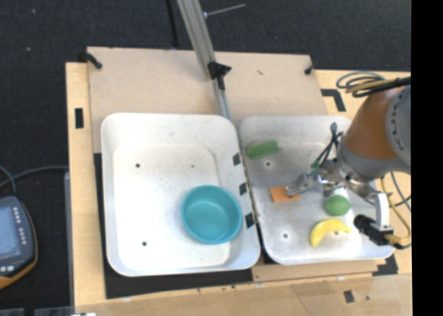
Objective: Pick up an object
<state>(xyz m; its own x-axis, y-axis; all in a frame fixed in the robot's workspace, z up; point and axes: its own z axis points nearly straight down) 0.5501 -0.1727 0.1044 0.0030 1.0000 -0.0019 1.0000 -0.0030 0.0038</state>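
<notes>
Camera view: gripper [302, 184] low in right bin [291, 135], over orange block [284, 195]; finger state unclear; green ball [338, 205] nearby.

Robot lab: bench [173, 79], twin bins [166, 135].

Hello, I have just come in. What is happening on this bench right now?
A grey and orange robot arm reaches in from the right over the right bin. Its gripper is low, just above a flat orange piece; nothing is visibly held. A green ball, a yellow banana and a green block also lie in that bin. The left bin holds a blue bowl.
</notes>
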